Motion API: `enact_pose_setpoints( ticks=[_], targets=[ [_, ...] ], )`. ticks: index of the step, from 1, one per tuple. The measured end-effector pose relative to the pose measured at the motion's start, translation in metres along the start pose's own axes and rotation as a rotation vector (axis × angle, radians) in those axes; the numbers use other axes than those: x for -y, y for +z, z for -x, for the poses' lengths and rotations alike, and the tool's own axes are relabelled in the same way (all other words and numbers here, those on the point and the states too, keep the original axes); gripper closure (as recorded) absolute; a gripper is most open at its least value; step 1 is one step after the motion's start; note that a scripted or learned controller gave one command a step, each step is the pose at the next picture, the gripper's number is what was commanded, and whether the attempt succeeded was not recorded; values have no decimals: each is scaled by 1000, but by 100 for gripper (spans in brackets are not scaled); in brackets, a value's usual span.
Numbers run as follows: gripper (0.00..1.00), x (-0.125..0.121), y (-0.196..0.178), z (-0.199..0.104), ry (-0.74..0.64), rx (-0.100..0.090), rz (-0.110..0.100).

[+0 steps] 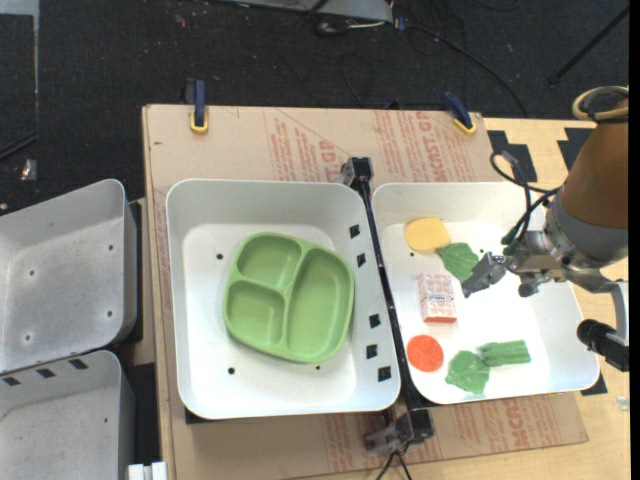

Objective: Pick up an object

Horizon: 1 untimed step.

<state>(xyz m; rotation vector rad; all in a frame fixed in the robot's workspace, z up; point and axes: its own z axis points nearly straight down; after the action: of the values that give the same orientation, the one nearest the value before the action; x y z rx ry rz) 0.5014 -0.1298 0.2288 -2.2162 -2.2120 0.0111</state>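
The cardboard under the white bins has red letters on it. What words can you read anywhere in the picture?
Flat brown cardboard sheet: red print runs across it upside down and partly hidden by the bins, too blurred to read for sure.
Small white-and-red box in the right white bin: red markings, too small to read.
Green divided plate in the left white bin: no writing visible.
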Motion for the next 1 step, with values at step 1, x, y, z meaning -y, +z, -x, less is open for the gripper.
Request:
enact_pose_setpoints(
  ticks=[1],
  targets=[
    [0,-2,-6,0,-3,2,11]
  ],
)
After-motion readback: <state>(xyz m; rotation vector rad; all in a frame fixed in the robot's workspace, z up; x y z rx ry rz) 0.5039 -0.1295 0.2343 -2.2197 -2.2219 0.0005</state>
